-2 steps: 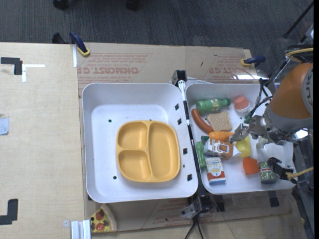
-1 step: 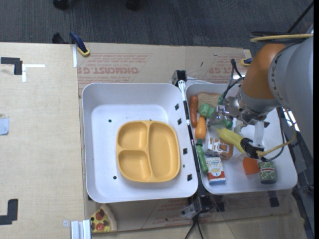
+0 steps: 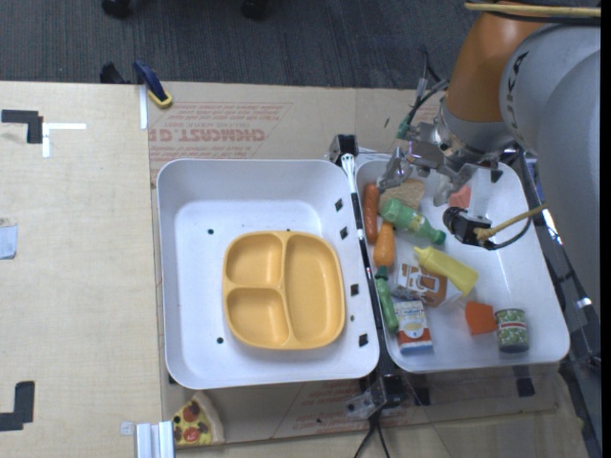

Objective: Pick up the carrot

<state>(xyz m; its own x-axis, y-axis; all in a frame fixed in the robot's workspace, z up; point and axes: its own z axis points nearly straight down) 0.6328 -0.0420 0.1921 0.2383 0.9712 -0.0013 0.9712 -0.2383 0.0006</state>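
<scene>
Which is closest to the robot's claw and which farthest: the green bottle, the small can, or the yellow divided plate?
From the gripper:
1. Green bottle, just below it in the right bin.
2. Small can, at that bin's near right corner.
3. Yellow divided plate, over in the left bin.

The 1 arm [image 3: 563, 74] enters from the right, its broad grey body filling the upper right corner. The orange band [image 3: 487, 55] sits just above the wrist, which tilts down and to the left. Below it hangs the hand [image 3: 420, 175], a cluster of metal parts and cables, low over the upper end of the right bin.
</scene>
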